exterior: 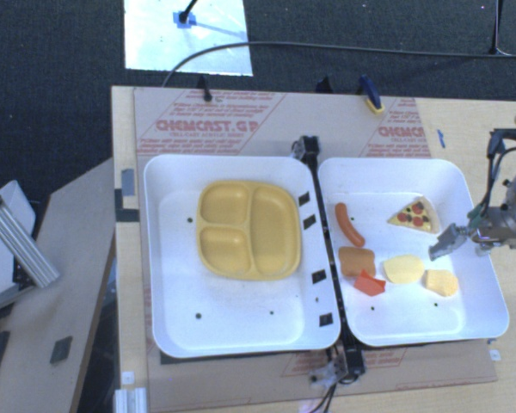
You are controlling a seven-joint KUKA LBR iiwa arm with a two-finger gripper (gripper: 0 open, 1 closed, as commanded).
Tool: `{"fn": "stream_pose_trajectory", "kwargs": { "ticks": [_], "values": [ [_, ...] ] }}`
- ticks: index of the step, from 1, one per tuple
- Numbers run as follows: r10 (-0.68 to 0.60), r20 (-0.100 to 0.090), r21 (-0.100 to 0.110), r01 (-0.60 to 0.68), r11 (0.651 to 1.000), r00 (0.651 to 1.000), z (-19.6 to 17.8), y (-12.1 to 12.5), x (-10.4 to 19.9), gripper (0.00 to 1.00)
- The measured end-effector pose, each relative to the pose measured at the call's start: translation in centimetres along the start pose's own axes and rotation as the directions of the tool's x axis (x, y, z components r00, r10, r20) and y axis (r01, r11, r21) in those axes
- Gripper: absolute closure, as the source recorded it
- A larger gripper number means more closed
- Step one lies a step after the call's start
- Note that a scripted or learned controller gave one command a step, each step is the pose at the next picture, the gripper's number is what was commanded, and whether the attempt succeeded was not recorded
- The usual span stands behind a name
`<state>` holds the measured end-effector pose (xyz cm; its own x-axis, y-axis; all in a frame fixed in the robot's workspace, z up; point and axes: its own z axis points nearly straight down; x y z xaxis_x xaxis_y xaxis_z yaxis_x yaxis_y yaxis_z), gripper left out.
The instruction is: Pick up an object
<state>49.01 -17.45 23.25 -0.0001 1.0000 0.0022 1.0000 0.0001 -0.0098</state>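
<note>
In the right bin (476, 317) lie several toy foods: a red sausage (349, 224), a pizza slice (414, 214), a brown toast piece (357, 260), a small red wedge (370, 284), a pale yellow round piece (403, 269) and a yellow cheese chunk (441, 281). My gripper (445, 243) reaches in from the right edge, low over the right bin. Its tip sits just right of the round yellow piece, above the cheese chunk and below the pizza slice. Nothing is seen held in it.
The left bin (172, 317) holds a yellow divided plate (248, 229). A black hinge strip (321, 256) runs between the two bins. Both bins rest on a cardboard sheet (241, 119) on the bench. A cable (344, 48) crosses the dark floor behind.
</note>
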Motion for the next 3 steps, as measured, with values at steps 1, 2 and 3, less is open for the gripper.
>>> {"fn": "stream_pose_trajectory", "kwargs": {
  "ticks": [1,2,3],
  "values": [
    [-0.004,0.003,-0.011,0.004,1.0,1.0,-0.6,0.3,0.0,0.0],
    [-0.002,0.001,-0.007,0.002,1.0,1.0,5.1,1.0,0.8,0.0],
    [-0.001,0.001,-0.007,0.001,1.0,1.0,10.8,0.1,1.1,0.0]
  ]
}}
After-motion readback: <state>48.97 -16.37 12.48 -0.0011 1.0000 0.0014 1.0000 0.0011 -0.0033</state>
